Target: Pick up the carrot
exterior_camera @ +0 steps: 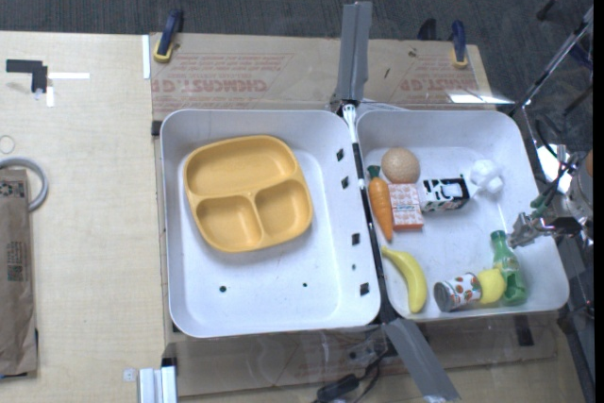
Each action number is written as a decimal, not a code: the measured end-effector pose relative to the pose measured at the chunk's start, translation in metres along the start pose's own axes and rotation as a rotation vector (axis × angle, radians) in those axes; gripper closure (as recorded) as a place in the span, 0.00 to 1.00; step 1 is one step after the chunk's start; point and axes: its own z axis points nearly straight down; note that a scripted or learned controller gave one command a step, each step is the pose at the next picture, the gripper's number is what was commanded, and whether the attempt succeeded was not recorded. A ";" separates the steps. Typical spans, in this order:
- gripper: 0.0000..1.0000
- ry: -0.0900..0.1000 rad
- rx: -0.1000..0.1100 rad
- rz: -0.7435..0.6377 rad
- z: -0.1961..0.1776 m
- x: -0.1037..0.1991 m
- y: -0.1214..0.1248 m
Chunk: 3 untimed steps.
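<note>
Lying nearest the camera in the right bin [528, 156] are a banana [408, 275], a small red-and-white can [455, 293] on its side, a lemon [491, 285] and a green bottle [506, 267], all along the bin's front edge. Just past them, at the bin's right rim, the gripper [528, 229] shows as a small grey mechanism reaching in from the right, hanging over the rim beside the green bottle; it is too small and cluttered to tell whether its fingers are spread or closed, and nothing is seen between them. Very little of the arm behind it is visible at the frame's edge.

Farther back, the carrot [380, 208] lies lengthwise along the bin's left wall, green top pointing away, touching a pink carton [407, 206] on its right. It is well apart from the gripper. Beside the carton sits a black-and-white carton [444, 193], and behind them a round tan ball [400, 165] and a white object [485, 175].

The left bin [189, 297] holds a yellow divided plate [247, 192]. Both bins rest on the desk [85, 203].
</note>
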 end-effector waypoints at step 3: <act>1.00 0.001 0.003 -0.131 0.062 0.117 0.000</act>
